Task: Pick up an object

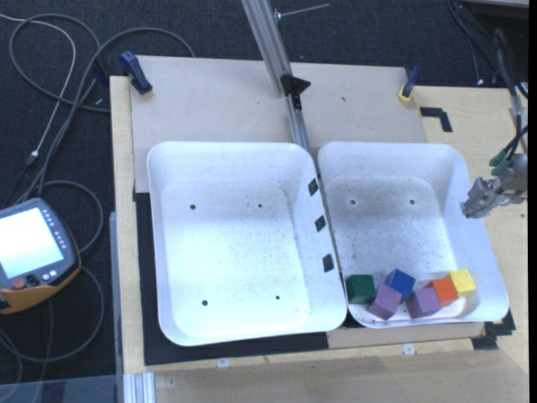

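Six blocks are clustered against the near wall of the right bin (453, 162): green block (362, 289), purple block (387, 300), blue block (401, 281), second purple block (424, 301), orange block (445, 290), yellow block (462, 281). Open floor is left behind them. The gripper (478, 201) is positioned over the right rim, well apart from them; its opening cannot be told.

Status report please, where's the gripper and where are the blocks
Gripper at right bin's right rim, holding nothing visible. Six blocks clustered along that bin's near edge, untouched. Nothing in the way.
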Action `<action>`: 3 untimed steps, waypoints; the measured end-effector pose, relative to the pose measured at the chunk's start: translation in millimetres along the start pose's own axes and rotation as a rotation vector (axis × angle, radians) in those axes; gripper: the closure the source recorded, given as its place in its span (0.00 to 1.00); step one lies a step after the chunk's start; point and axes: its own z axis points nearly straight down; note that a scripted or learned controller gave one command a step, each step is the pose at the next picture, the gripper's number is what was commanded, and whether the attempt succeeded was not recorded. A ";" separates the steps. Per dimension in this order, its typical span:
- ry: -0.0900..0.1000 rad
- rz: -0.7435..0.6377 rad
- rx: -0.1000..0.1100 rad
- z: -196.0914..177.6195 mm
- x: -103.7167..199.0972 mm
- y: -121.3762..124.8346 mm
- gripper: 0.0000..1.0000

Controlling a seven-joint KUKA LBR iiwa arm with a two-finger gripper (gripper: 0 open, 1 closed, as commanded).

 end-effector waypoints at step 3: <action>0.000 0.001 -0.002 -74.5 28.5 18.5 1.00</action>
